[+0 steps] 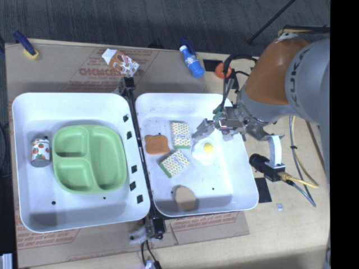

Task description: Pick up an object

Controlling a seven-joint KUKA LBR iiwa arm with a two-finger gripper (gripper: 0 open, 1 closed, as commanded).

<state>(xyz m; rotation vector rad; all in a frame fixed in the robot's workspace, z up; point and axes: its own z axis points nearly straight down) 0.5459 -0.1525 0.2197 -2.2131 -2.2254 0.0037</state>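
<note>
Right bin (pixel 235 192): fried egg toy (pixel 205 150), toast (pixel 157 144), 2 patterned sponges, brown disc. Gripper (pixel 216 126) above the egg's upper edge; finger state cannot be told. Left bin (pixel 22 111): green divided plate (pixel 90 158), small can (pixel 40 151).

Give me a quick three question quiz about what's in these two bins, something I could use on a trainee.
1. True or false: the green tray lies in the left bin.
2. Which thing is nearest the gripper? A) the can B) the fried egg C) the brown disc
3. How many patterned blocks are in the right bin?

Key
1. True; the can stands beside the tray there.
2. B; the egg lies just below the gripper in the camera view.
3. Two: one by the orange piece, the other below it.
</note>
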